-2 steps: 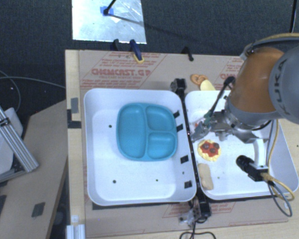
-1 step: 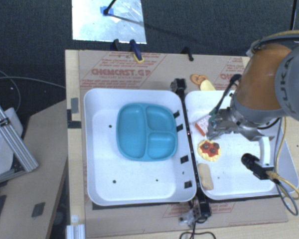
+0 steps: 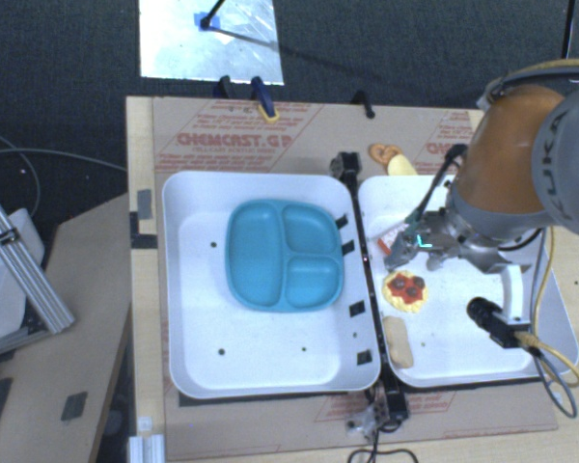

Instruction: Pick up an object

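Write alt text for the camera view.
A grey-and-orange robot arm reaches into the right white bin, its gripper just above a pizza toy. The left bin holds a blue divided plate.

Bright even light, foil sheet [image 3: 210, 25] glaring

Bare floor [image 3: 463, 350] right of pizza toy [image 3: 405, 290]

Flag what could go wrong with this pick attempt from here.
1. The gripper hangs above the pizza toy rather than on it; a descent may land on its upper edge and merely push it.
2. The bread stick lies just below the pizza toy, so a nudge could shove one into the other.
3. Both sit near the divider between the bins, leaving little finger room on that side.
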